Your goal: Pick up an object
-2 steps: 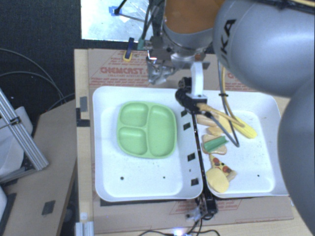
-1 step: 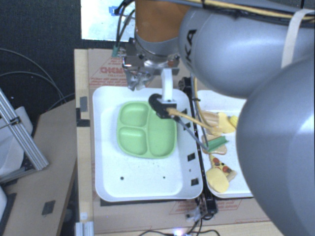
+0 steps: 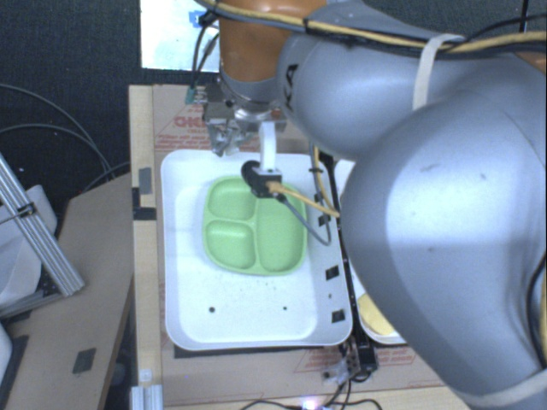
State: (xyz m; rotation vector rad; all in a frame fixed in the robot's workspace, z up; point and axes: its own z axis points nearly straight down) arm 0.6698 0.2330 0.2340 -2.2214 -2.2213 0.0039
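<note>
One big grey arm [image 3: 444,212] comes in from the right and covers much of the view, because it has to lean far over to get to the left side. It has an orange band [image 3: 265,24] up near the wrist. Under it is the bench [image 3: 145,314], which carries two white bins side by side. The left bin [image 3: 184,254] is in plain sight. Of the right bin [image 3: 366,319] just a small corner peeks out from under the arm, so I cannot say what is in it. In the left bin lies a green plate [image 3: 256,237] with three parts, one long and two small. This is the thing to pick up, I think, since it is the one thing I can see in that bin. It lies flat, a bit nearer the back wall than the front, with its open side up. Because it is flat and low, I think its thin edge is the best place to grab it. The tool [image 3: 224,139] hangs at the back wall of the bin, near the far edge of the plate and not on it. That spot makes sense if the arm means to come down on that far edge. I cannot tell if the tool is wide or narrow, and the plate is not in it. A few tiny dark dots [image 3: 212,310] sit on the bin floor near the front, too small to grab
</note>
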